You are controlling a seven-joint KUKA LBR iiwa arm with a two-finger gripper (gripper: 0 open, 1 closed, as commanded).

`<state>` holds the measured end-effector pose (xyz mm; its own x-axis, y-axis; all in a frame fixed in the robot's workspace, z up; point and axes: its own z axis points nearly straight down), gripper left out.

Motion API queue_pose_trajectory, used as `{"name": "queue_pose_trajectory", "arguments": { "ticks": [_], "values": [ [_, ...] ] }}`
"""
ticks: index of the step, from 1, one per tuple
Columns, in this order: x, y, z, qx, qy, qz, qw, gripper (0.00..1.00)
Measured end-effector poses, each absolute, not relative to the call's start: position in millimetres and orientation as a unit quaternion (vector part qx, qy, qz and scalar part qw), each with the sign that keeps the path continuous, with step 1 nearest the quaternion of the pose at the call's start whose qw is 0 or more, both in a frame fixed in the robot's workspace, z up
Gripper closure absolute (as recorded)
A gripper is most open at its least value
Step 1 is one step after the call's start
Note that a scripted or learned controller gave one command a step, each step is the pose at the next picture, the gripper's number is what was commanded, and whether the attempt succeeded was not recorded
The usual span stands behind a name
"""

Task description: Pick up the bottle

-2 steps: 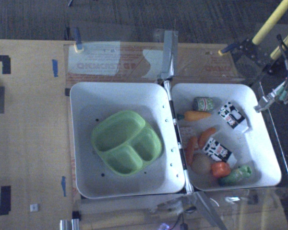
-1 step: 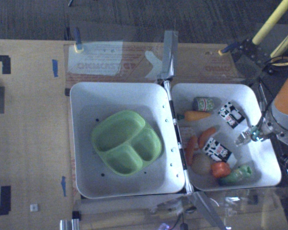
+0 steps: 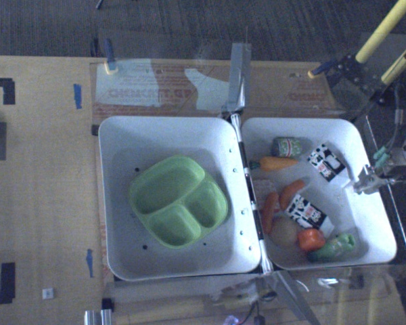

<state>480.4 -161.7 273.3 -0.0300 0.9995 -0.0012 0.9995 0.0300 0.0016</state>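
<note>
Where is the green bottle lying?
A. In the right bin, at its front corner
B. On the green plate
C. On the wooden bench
A. The green bottle lies in the right bin, at its front right corner beside a red toy vegetable.

A pale wooden bench top (image 3: 40,202) fills the left and lower part of the view. It carries small blue tape strips (image 3: 77,95) and black angular corner marks (image 3: 1,90). Behind the bench lies a dark grey carpet floor (image 3: 257,9). A clear plastic sheet (image 3: 155,83) stands near the far edge, catching soft, even light.
</note>
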Motion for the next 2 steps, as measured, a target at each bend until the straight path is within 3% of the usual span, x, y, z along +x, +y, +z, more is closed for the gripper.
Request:
{"name": "queue_pose_trajectory", "arguments": {
  "ticks": [1,2],
  "values": [
    [512.9,-176.8,420.6,0.673,0.739,0.0002,0.002,1.00],
    [480.1,-127.7,347.3,0.673,0.740,-0.0001,0.000,1.00]
  ]
}}
